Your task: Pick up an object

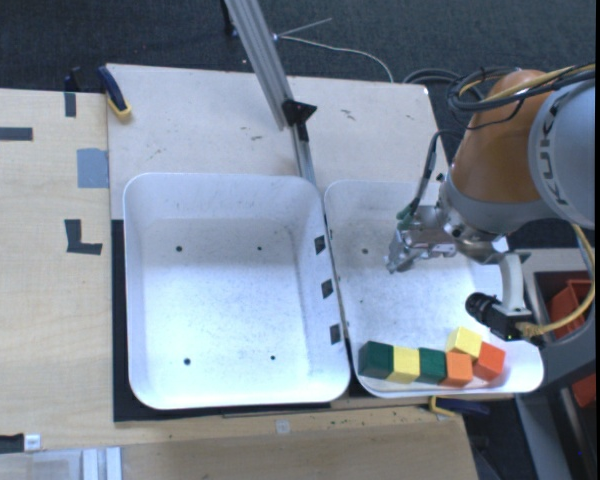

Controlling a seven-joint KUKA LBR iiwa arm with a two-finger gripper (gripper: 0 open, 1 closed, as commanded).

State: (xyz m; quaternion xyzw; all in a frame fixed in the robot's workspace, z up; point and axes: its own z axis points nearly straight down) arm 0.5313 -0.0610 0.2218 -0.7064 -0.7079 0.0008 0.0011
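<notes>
Bench [210, 128]: pale board carrying two shallow white bins side by side
Left bin [140, 268]: white floor with a few dark dots, no blocks seen in it
Right bin [352, 230]: holds the whole cluster of blocks, all packed against its near rim
Arm [500, 158]: reaches in from the right, orange band above the wrist, wrist over the far half of the right bin
Claw [408, 252]: over bare bin floor in the middle of the right bin; too small and blurred to tell whether it is spread or pinched, nothing visible in it
Blocks [432, 362]: a row along the near rim (left to right: dark green, yellow, green, orange, then an orange-red one with a yellow one just beyond it)
Progress: judged not yet picked; every block rests on the bin floor, so reach, descent, grasp and lift all remain
Block vs claw: nearest blocks lie nearer the viewer and slightly right of the claw, clearly apart, no contact
</notes>
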